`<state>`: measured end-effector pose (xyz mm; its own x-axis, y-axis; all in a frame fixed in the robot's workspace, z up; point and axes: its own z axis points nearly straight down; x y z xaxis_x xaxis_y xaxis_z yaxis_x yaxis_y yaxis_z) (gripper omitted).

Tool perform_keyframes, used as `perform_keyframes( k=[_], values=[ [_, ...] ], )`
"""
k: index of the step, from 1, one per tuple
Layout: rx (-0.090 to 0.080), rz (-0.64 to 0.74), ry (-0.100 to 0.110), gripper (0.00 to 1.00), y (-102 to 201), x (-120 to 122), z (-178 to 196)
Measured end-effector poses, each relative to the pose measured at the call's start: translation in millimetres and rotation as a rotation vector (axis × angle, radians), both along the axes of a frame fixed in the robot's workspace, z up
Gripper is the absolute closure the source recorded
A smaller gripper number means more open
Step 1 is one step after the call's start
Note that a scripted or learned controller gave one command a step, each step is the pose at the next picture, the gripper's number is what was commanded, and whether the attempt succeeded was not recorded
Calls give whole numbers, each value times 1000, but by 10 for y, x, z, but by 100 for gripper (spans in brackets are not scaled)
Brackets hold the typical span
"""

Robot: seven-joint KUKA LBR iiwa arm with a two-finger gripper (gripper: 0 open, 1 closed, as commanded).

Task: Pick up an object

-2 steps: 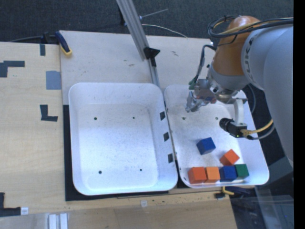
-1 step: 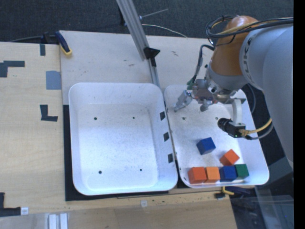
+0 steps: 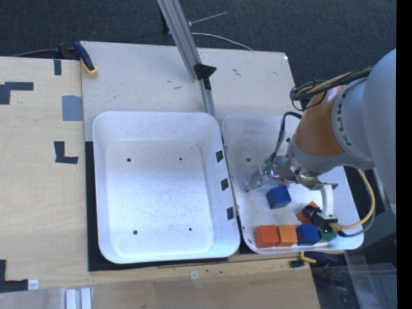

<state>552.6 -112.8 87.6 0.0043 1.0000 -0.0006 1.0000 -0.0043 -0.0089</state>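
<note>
Orange cubes [image 3: 275, 235] line the right bin's [image 3: 252, 140] front wall, below my two-finger metal gripper [image 3: 269, 174]; a small blue plastic cube [image 3: 278, 196] sits just beside its tips, ungrasped. Finger state: can't tell. I'd risk closing beside it, nudging it away.

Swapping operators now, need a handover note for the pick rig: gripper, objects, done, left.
Gripper: low inside the right bin, just left of the blue cube; nothing seen between its jaws, and whether they are open cannot be told.
Objects: all in the right bin. Blue cube lies loose mid-bin. Along the near wall sit an orange block, a lighter orange block and a blue block; a small red-orange piece lies behind them.
Done: arm is down by the cube.
Left: grasp and lift an object.
</note>
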Motion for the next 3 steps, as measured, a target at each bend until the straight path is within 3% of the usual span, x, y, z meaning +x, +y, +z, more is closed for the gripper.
perform_keyframes(
  k=[1, 2, 3],
  values=[
    [1, 3, -3, 0, 66, -548, 38],
    [2, 6, -4, 100, 74, -529, 135],
    [3, 6, -4, 0, 74, -530, 130]
  ],
)
